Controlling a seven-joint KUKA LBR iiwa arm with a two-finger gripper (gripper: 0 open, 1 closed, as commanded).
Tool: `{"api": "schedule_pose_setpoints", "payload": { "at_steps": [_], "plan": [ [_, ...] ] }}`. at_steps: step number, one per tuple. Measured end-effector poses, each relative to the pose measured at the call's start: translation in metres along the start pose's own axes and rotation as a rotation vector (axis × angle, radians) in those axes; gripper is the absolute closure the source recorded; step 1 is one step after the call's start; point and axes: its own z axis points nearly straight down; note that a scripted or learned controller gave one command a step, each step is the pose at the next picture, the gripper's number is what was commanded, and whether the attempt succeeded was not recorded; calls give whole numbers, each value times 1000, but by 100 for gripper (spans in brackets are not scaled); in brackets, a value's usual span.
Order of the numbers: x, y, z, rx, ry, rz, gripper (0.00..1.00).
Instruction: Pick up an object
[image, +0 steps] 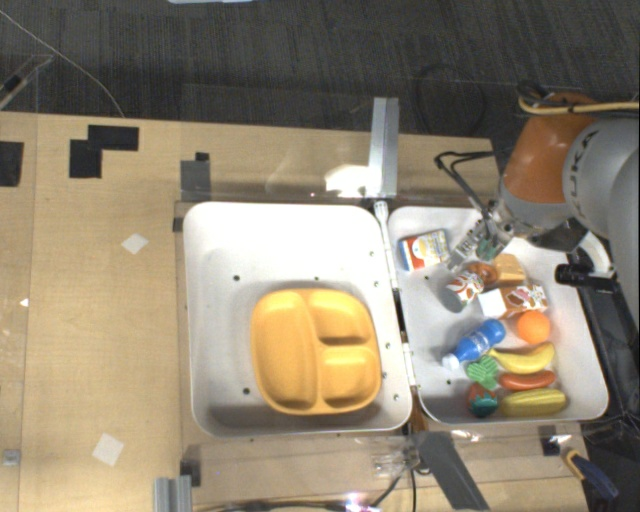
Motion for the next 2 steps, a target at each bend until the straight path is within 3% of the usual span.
{"api": "schedule_pose_setpoints", "payload": {
  "at_steps": [1, 2],
  "plan": [
    [25, -3, -62, 5, 7, 108, 100],
    [24, -1, -69, 7, 7, 100, 100]
  ]
}}
